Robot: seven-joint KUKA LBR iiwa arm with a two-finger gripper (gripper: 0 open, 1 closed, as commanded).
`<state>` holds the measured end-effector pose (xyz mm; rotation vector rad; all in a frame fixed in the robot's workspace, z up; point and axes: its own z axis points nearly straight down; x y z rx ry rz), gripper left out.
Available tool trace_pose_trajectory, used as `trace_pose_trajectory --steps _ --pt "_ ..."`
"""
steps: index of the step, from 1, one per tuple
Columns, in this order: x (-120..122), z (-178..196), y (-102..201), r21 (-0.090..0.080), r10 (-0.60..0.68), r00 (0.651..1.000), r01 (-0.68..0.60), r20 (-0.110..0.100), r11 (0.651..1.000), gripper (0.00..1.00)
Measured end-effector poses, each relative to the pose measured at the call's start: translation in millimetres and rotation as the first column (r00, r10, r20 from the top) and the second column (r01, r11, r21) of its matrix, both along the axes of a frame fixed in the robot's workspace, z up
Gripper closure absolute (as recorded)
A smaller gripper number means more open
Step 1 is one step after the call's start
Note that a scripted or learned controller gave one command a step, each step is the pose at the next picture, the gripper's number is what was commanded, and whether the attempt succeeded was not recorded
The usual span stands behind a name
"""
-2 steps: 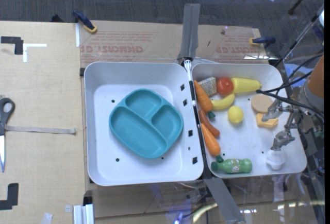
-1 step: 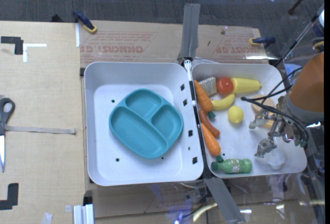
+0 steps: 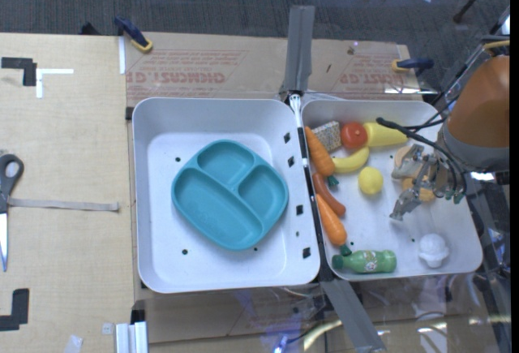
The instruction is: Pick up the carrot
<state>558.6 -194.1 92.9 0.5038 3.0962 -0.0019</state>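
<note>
In the right bin (image 3: pixel 462 258), along its left wall, lie two carrots: one (image 3: pixel 319 152) near the top and another (image 3: pixel 331 220) below it, with a red sausage (image 3: pixel 328 195) between them. The hand (image 3: pixel 403 208) hangs over the bin's bare floor, well right of the carrots, fingers parted and gripping nothing. A lemon (image 3: pixel 371 180) sits between hand and carrots, and a blue tray (image 3: pixel 229 194) lies in the left bin (image 3: pixel 154 205).

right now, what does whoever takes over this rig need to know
Gripper: over the right bin, nothing between its fingers; apart from the carrots.
Carrots: one at the top along that bin's left wall, another lower down on the same wall, a red chilli-like piece between them.
Done: nothing picked up yet.
Left: move to a carrot, grasp, lift.
</note>
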Motion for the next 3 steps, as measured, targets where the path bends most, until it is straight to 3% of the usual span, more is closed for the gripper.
trace_pose_trajectory --steps 1,2,3 --pt "2 10 1 -0.002 0.004 1.0 -0.004 0.004 1.0 1.0" --pt "2 10 1 -0.001 0.004 1.0 -0.004 0.003 1.0 0.0" --pt "3 20 2 -0.003 0.007 1.0 -0.007 0.008 1.0 1.0"
